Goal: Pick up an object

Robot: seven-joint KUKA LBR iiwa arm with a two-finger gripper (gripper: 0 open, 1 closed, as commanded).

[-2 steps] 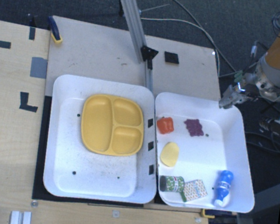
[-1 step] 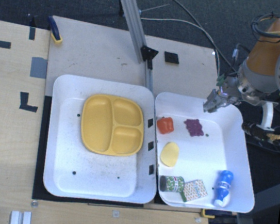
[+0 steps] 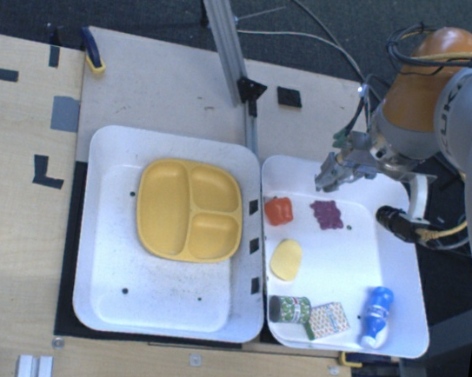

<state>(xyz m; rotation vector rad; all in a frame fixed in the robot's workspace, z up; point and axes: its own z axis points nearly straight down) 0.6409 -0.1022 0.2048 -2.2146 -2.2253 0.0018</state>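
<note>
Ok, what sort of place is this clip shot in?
Most likely a robotics lab bench for grasping trials: two shallow white bins side by side, a grey arm with an orange band, loose cables and toy-like items such as a yellow divided plastic plate.

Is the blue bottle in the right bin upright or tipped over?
Tipped over. The blue bottle lies on its side on the floor of the right bin, near the front right corner, its full length showing from above.

Purple obj [image 3: 327,214] lies flat, right bin's [image 3: 401,261] upper part.
</note>
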